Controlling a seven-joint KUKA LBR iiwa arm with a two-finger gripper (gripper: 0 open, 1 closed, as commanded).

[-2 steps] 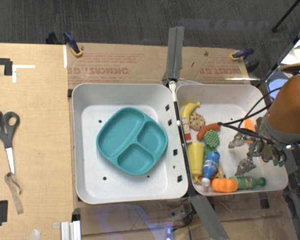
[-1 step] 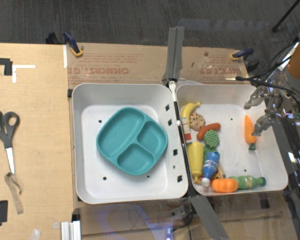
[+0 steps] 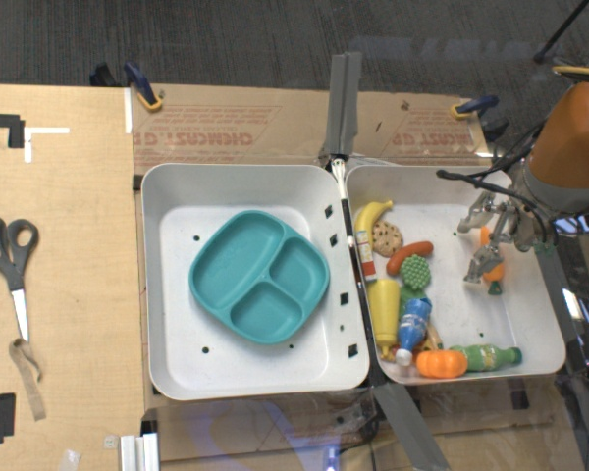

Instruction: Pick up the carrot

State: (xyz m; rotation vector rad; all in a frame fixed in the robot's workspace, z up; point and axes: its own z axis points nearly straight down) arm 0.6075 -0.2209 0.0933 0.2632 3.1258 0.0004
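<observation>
Pincer [image 3: 489,253] is gripping the carrot [image 3: 493,274] by its top, right of the broccoli [image 3: 416,274], and that shallow hold risks it slipping free.

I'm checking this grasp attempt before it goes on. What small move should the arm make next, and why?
Probably a short, slow lift straight up. The pincer sits low in the right bin with the carrot showing orange between its fingers, apart from the toys along the divider. A small raise would show whether the grip holds.
</observation>
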